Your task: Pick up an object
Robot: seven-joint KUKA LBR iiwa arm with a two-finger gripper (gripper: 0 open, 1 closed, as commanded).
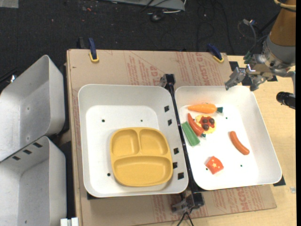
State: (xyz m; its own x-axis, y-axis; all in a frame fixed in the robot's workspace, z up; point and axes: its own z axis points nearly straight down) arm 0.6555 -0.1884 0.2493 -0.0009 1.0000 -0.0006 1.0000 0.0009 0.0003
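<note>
The toy carrot [202,108] lies at the back of the right bin [263,126], beside a red chili [194,124] and green strip [190,133]. My fingers [233,81] are spread apart, holding nothing, over that bin's far rim. A yellow divided plate [140,157] sits in the left bin [94,126].

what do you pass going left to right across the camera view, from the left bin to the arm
yellow divided plate → green toy stick → red block with a yellow star → toy sausage → gripper over the right bin's far corner
</note>
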